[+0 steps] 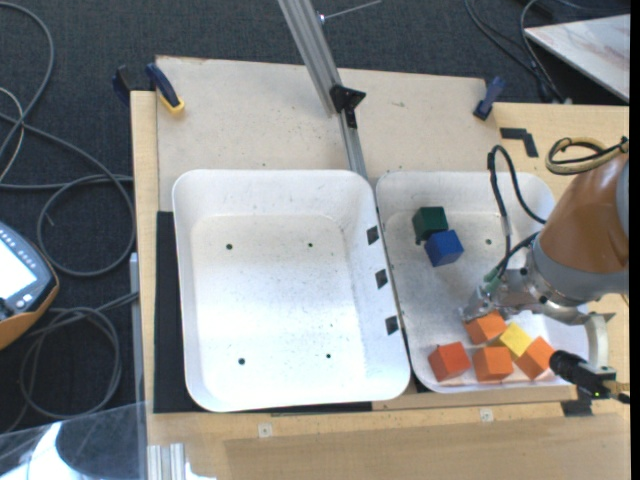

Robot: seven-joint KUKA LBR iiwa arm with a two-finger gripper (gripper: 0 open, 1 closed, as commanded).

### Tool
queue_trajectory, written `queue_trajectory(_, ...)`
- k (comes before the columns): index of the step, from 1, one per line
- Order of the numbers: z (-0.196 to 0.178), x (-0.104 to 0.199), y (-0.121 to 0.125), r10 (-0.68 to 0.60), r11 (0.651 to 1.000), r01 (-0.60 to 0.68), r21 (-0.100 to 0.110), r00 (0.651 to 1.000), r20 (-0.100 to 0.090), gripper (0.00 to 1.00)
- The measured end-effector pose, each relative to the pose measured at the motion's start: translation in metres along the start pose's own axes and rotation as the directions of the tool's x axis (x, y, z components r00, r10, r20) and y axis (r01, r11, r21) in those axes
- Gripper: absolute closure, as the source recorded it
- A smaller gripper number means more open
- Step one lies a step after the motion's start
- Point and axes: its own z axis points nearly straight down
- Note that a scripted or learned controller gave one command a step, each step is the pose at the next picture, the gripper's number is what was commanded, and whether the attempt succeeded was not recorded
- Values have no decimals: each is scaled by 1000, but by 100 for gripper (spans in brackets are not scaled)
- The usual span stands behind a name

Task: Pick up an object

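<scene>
- The counter [260,148] is a pale wooden board carrying two shallow white bins side by side: the left bin [200,208] and the right bin [400,193].
- The arm [590,238], grey with an orange band, reaches in from the counter's right edge and hangs over the right bin's near right part.
- The pincer [488,296] sits low at the end of the arm, just above a cluster of blocks; whether it is open or closed cannot be told, since the wrist covers it.
- An orange block [489,327] lies right below the pincer, touching or nearly touching it; no block can be seen to be gripped.
- A yellow block [516,341] lies just beside that orange block, towards the right bin's near right corner.
- Three more orange blocks [450,360] lie along the right bin's near edge, close together.
- A dark green block [430,220] and a blue block [443,247] lie touching each other in the far half of the right bin, well apart from the orange cluster.
- A metal pole [315,48] rises at a slant from a black mount at the counter's far edge, between the two bins.
- Blue clamps [165,86] grip the counter's far edge at both corners.
</scene>
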Motion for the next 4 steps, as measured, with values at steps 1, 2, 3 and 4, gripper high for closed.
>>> queue_trajectory(1,-59,7,7,-2,1000,2,-3,1000,1,100)
queue_trajectory(2,-112,7,9,-1,1000,1,-3,1000,2,100)
queue_trajectory(3,-108,57,4,-5,1000,5,6,1000,-3,100)
queue_trajectory(4,-104,105,4,-6,1000,6,7,1000,-3,100)
